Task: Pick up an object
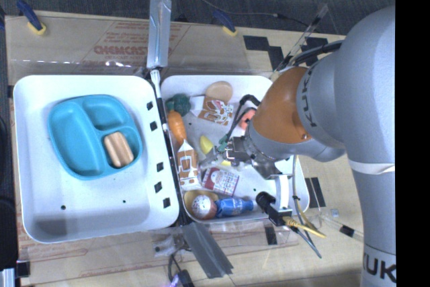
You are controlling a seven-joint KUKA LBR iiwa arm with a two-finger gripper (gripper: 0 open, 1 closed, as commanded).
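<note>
gripper [225,152]: low in right bin [282,85], state unclear, cannot tell
nearest: red-white packet [220,180], just below gripper
bottle [235,206]: beyond packet, lying sideways

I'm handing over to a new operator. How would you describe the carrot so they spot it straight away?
Look in the right bin, along its left wall beside the divider. The carrot lies just below a dark green broccoli-like toy. It is the only plain orange, tapered piece there.

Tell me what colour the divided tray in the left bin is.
Light blue. The divided tray shows clearly in the camera view, holding a tan bread roll.
</note>
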